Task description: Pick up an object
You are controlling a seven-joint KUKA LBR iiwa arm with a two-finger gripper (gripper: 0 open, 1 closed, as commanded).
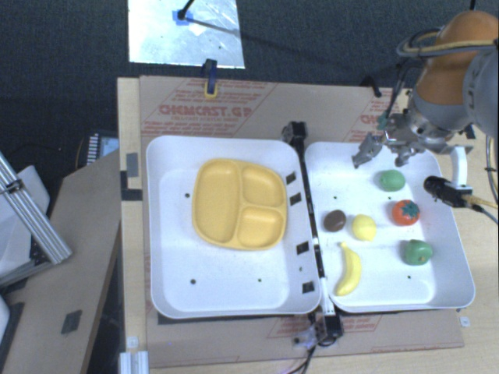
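Green fruit (391, 181) sits just below the hand (383, 153) (fingers spread, gripping nothing) above the right bin (448, 287).

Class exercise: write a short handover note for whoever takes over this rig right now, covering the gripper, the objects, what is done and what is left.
Gripper: fingers open, holding nothing, above the back of the right bin.
Right bin: light green fruit nearest the gripper, tomato, green pepper, lemon, brown ball, banana.
Left bin: yellow divided plate.
Done: nothing picked.
Left: lower, close on one object, lift.
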